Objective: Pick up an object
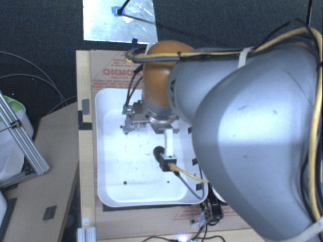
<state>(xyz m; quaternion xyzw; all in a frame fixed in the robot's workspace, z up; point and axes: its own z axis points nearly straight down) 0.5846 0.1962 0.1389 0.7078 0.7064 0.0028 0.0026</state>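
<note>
- Grey arm (pixel 252 125) looms across the frame's right, its wrist over the white bin (pixel 108 155) at centre-left.
- Gripper (pixel 127 124) hangs over the bin's upper part; released or clenched, cannot tell.
- Small dark specks (pixel 125 182) dot the bin floor, lower centre.

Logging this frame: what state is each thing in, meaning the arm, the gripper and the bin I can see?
arm: reached in from the right, bent over the bench, covering its right side.
gripper: pointing down, low over the far half of the bin; no object seen in it, and I cannot tell if it is open or shut.
bin: sitting flat on the bench, a few dark specks on its floor.
</note>
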